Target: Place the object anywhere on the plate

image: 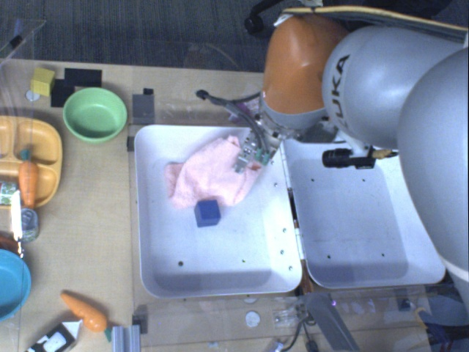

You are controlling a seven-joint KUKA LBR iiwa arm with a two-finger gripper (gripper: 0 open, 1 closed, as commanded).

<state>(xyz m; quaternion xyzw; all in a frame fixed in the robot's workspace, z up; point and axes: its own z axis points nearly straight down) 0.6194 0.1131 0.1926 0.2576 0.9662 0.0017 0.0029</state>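
Note:
A small blue cube (207,213) lies in the left white bin (220,270), touching the near edge of a crumpled pink cloth (209,174). My gripper (250,157) hangs over the cloth's right end, near the bin's right wall, a little up and to the right of the cube. A yellow divided plate (40,141) sits on the bench at the far left with a carrot (27,182) on it. Part of a blue plate (13,284) shows at the lower left edge.
A green bowl (94,114) stands left of the bin's far corner. Another carrot (85,311) lies on the bench at the lower left. The right white bin (366,226) is partly covered by the large grey arm (396,86).

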